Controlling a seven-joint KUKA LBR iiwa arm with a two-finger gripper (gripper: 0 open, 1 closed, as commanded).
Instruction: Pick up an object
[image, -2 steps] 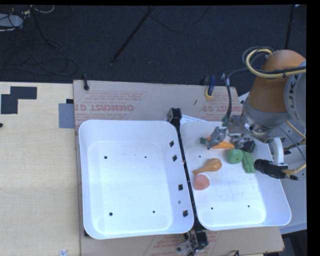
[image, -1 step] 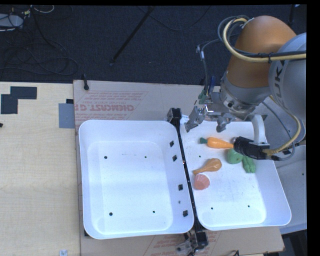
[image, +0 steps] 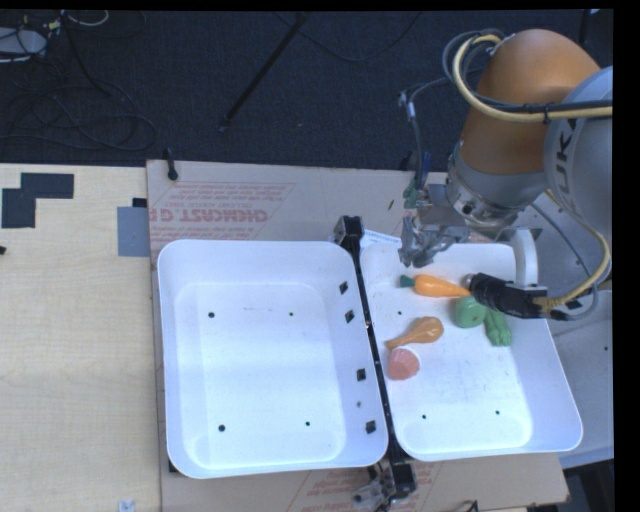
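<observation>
My gripper (image: 421, 257) hangs over the back of the right bin (image: 480, 435), just above and left of an orange carrot (image: 437, 286) with a green tip. Nothing shows between its fingers. An orange drumstick-shaped toy (image: 418, 333) lies mid-bin, touching a pink round piece (image: 403, 366) in front of it. A green toy (image: 482, 319) lies to the right of the carrot, partly behind the robot's black part.
The left bin (image: 180, 300) stands beside the right one, joined along a black divider with clips (image: 362, 320). Both sit on a cardboard sheet (image: 230, 205) on the wooden bench. The arm's orange-banded body (image: 525, 80) looms over the right bin's back right corner.
</observation>
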